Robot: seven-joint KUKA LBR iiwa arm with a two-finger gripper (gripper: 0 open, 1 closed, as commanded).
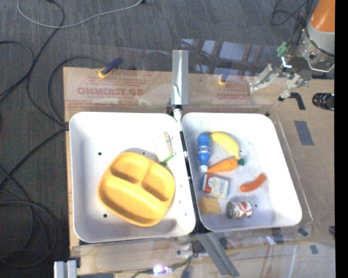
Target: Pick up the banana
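Jaws: gripper [272, 76] sits above the bench's far right corner, outside both bins, just past the far rim of the right bin; pale fingers [260, 81] splayed out toward the left, spread apart, nothing between them.
Arm: grey wrist with orange band [325, 15] enters at the top right corner of the view.
Banana: banana [227, 143] lies in the right bin [283, 163], in its far half, left of centre; well apart from the jaws, nearer the viewer and to the left of them, untouched.
Neighbours of banana: blue bottle [203, 150] just beside it on the left; carrot [224, 165] just on its near side, green tip near the banana's right end.
Rest of right bin: red sausage-shaped piece [253, 182] toward the right; small carton [215, 185] below the carrot; tan cracker-like block [209, 205] and a can [240, 209] lying on its side along the near edge.
Left bin: left bin [87, 141] holds a yellow divided tray [137, 188], turned at a slant, toward the near right; a small white and green item [166, 147] near its far right corner, kind unclear.
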